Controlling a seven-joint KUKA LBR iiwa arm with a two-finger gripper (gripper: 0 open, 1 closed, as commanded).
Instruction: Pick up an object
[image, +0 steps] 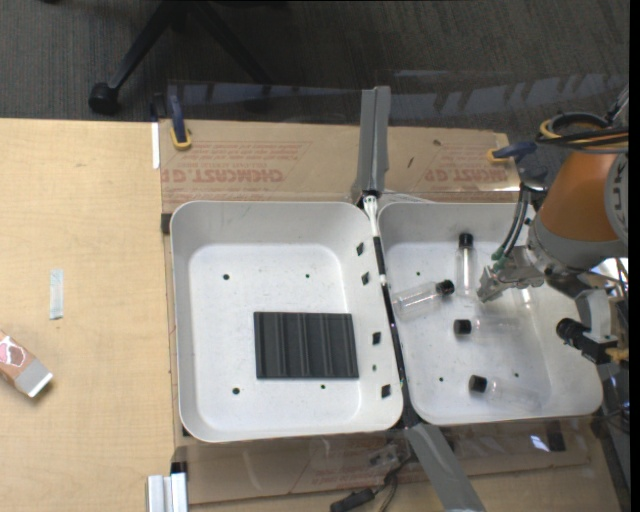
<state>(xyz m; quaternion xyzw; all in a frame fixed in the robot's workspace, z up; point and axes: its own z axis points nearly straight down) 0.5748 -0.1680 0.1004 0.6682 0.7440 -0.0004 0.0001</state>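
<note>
In the right bin (560, 395) lie two clear tubes with black caps: one (420, 296) near the left wall, lying almost flat across, and one (466, 258) pointing up toward the back. Two small black pieces rest there too, one (462, 326) mid-bin and one (478, 382) nearer the front. My gripper (495, 283) reaches in from the right under the orange-banded wrist (585, 200), low over the bin floor just right of the upright-lying tube. Nothing shows between its fingers.
The left bin (200, 250) holds a dark ribbed rectangular block (306, 345). A grey divider bar (374, 140) runs between the bins. On the wooden bench to the left lie a small grey strip (56, 294) and a red-and-white object (20, 366).
</note>
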